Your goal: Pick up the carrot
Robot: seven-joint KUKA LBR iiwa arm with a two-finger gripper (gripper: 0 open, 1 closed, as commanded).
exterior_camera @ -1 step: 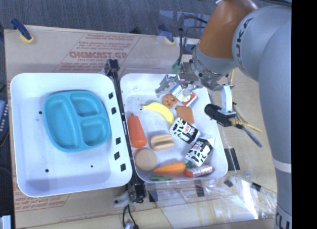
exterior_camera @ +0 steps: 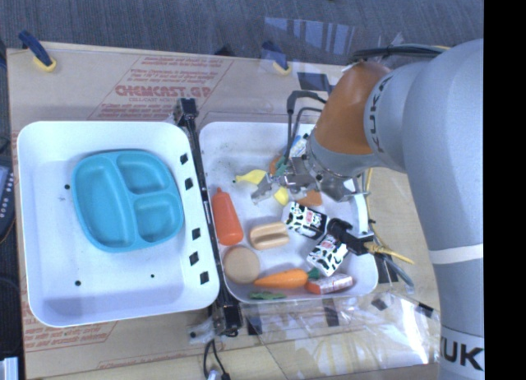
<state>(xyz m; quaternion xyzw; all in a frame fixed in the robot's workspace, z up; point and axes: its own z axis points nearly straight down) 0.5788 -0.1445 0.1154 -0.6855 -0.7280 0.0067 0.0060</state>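
On my feed, itemised:

1. Gripper: low over the upper middle of the right bin, among the yellow pieces. The metal tips blur into the clutter; I cannot tell how far the fingers are parted, nor whether they hold or touch anything.
2. Arm: grey, orange band above the wrist. Lettering "KU" reads along the band's edge, and "KUK" low on the arm.
3. Carrot: orange, lying flat near the front wall of the right bin, its green end toward the right, well apart from the gripper.
4. Other contents of the right bin: an orange bottle at the left wall, a hot-dog bun, a round tan piece just beside the carrot, two black-and-white cow-pattern cartons.
5. Left bin: a blue sectioned tray.
6. Desk: brown sheet printed in red, "CHEMCAST GP"; smaller lines unreadable.
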